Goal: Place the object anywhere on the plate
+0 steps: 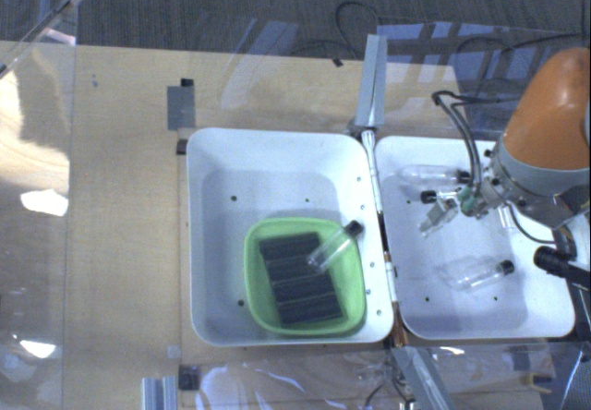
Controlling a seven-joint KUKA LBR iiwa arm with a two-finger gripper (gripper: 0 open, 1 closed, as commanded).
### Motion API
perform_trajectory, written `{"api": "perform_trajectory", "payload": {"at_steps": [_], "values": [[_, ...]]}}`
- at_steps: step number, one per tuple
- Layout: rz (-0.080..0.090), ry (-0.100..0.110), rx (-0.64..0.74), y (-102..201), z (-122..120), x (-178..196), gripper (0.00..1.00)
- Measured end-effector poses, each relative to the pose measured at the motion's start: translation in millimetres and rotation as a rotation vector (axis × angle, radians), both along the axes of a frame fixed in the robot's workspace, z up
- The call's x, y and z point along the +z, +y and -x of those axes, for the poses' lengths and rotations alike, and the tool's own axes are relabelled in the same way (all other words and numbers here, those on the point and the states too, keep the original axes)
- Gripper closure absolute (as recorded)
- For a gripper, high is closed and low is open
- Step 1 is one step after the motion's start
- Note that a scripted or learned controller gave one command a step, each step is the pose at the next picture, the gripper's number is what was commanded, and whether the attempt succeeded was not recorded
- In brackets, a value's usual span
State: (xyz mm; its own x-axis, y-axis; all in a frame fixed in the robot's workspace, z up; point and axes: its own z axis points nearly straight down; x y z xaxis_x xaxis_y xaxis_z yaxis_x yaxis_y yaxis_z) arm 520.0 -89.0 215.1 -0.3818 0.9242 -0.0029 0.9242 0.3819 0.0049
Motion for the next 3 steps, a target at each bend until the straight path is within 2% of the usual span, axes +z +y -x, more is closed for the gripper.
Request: {"api": "perform_trajectory", "payload": {"at_steps": [1,2,3], "values": [[-0.001,-0.001,-0.025,8,-4,-12,0.00],[-0.001,0.000,0.005,71,-16,-30,0.00],[0.000,-0.003,-0.044,28,-37,-14,0.00]]}}
